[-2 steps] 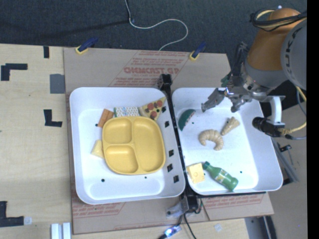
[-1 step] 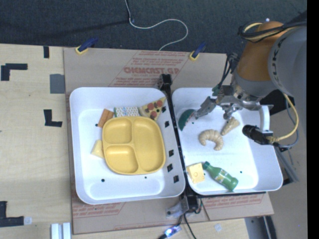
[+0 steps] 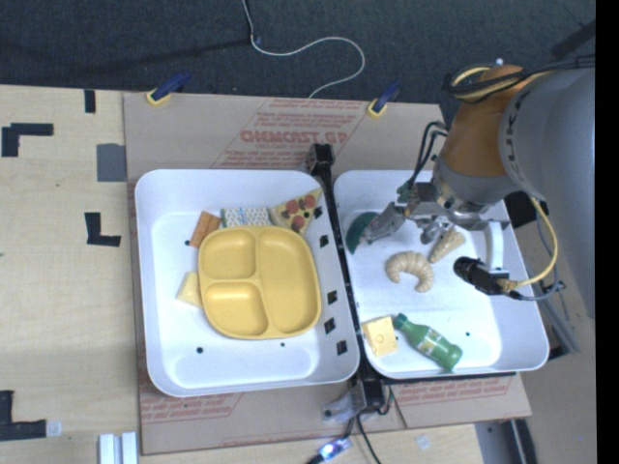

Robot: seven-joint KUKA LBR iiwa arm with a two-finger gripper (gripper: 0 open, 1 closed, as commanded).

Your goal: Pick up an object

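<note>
The gripper (image 3: 414,222) hangs with its fingers spread apart and nothing between them, just above the croissant (image 3: 413,268) in the right bin (image 3: 517,351). A dark green piece (image 3: 360,228) lies left of the gripper (partly hidden), and a green bottle (image 3: 428,341) sits below the croissant, beside a yellow block (image 3: 381,336).

In the right bin (image 3: 513,346) below me lie a pale croissant (image 3: 412,268), curved, near the middle; a green bottle (image 3: 428,343) on its side toward the front; a yellow cheese block (image 3: 381,337) just beside the bottle's cap; a dark green piece (image 3: 360,228) by the left wall.
</note>
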